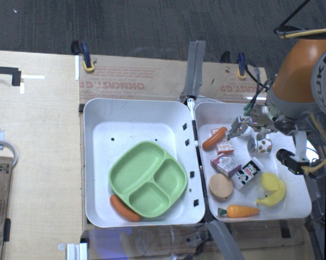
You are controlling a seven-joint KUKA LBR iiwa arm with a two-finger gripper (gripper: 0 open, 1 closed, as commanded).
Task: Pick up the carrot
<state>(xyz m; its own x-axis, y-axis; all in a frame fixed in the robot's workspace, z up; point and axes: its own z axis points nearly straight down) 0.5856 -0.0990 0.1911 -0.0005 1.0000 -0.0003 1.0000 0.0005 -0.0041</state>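
Carrot [242, 211] lay lengthwise along the right bin's [304, 211] near edge, well apart from the pincer [243, 126] at the far end. Pincer fingers stood apart, holding nothing.

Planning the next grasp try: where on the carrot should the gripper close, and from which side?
Grip the carrot at mid-body, from straight above. It lies flat, lengthwise along the right bin's near wall, green top pointing left, so fingers should probably close across its narrow width. The banana sits close, up and right.

One fixed camera looks down at a slant on the table [39, 149] and both bins [95, 167], moderately close.
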